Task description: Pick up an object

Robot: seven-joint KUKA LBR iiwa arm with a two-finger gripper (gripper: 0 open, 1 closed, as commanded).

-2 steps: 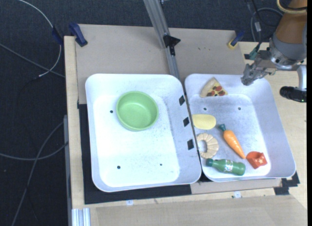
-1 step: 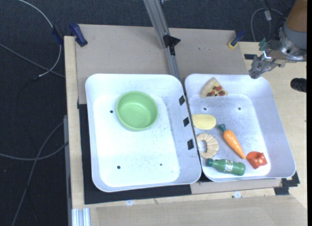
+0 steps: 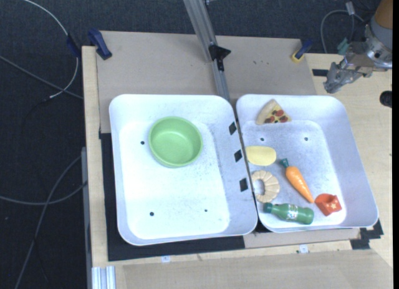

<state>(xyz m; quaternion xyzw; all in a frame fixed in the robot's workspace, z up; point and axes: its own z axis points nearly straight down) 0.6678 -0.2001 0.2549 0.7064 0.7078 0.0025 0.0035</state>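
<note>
- Camera view: two shallow white bins sit side by side on a tan bench; the left bin (image 3: 171, 219) and the right bin (image 3: 349, 156) touch along their inner edges.
- The left bin holds a green bowl (image 3: 176, 141), upright, in its upper half, well apart from the walls.
- The right bin holds six small things. A pizza slice (image 3: 272, 113) lies on the rim slope near the far edge.
- A yellow potato-like piece (image 3: 260, 155) lies near the bin's left wall, and just below it sits a tan ring-shaped pastry (image 3: 266, 185).
- An orange carrot (image 3: 298, 183) lies slantwise in the middle, its green end pointing up-left.
- A green bottle (image 3: 290, 213) lies on its side near the front edge, and a red pepper-like piece (image 3: 328, 203) sits just to its right.
- The gripper (image 3: 336, 78) hangs at the arm's end over the bench beyond the right bin's far right corner, away from all the objects; nothing is between its fingers, and how far the jaws stand apart I cannot tell.
</note>
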